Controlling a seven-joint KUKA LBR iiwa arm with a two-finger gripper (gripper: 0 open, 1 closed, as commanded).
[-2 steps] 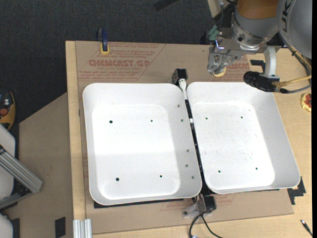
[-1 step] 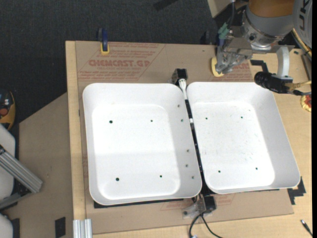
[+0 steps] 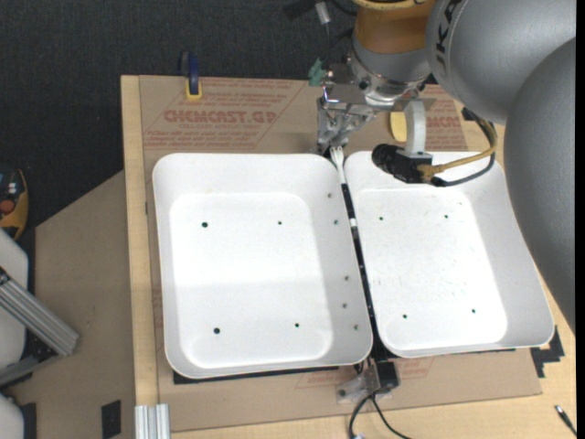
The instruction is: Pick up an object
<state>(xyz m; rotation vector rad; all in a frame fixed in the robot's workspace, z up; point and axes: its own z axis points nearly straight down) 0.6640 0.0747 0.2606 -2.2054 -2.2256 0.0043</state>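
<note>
- At twelve o'clock of the seam between the two bins, the gripper [image 3: 335, 146] points down at the spot where the far rims meet; its tip is just over the rims, not over either floor.
- Whether the gripper is open or closed cannot be told from this slant, and nothing can be made out in its grasp.
- Which thing is the one to pick up, and where it lies, cannot be told.
- The nine o'clock bin [image 3: 168, 183] shows a white floor marked with small dark dots [image 3: 204, 225]; the three o'clock bin [image 3: 517, 335] has the same dotted floor.
- The two bins touch along the seam, so their raised rims stand directly under the gripper.
- The grey arm [image 3: 521, 53], with its orange band [image 3: 393, 27], fills the one to three o'clock part of the view and hangs over the far outer corner of the three o'clock bin.
- Both bins rest on a brown board [image 3: 137, 245] with red lettering along its twelve o'clock edge.
- A blue and yellow clamp [image 3: 192, 74] grips that edge at about eleven o'clock, well apart from the gripper.
- An aluminium rail [image 3: 37, 316] lies off the board at eight o'clock.
- A black connector [image 3: 386, 373] sits at six o'clock, just beside the near end of the seam.
</note>
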